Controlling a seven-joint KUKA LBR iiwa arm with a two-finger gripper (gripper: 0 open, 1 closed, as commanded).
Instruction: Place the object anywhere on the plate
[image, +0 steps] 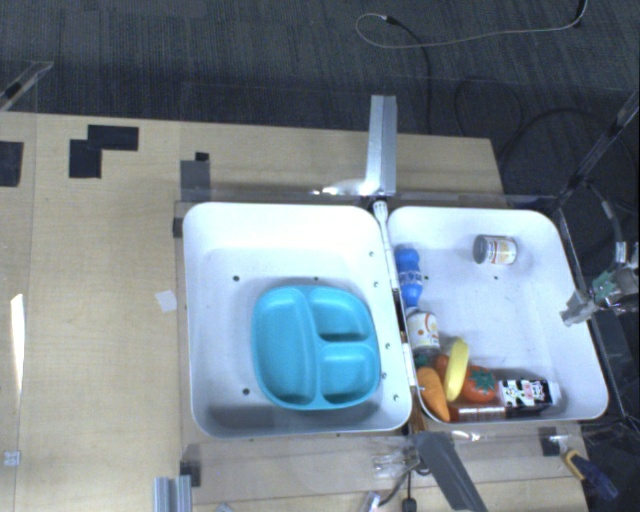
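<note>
A light blue divided plate (315, 345) lies flat in the left bin (215, 300), toward its front middle, with nothing on it. The right bin (540, 330) holds the loose objects. A small silver can (495, 250) lies on its side near the back. A blue bottle (407, 275) and a small white can (423, 328) rest along the bin's left wall. A yellow banana (456, 368), an orange carrot (432, 393), a red piece (480, 387) and a dark bottle (525, 394) are bunched at the front.
A metal post (383, 145) stands behind the joint between the bins. A small grey fitting (600, 295) with cables sits at the right bin's right rim. The wooden bench (90, 330) stretches to the left of the bins.
</note>
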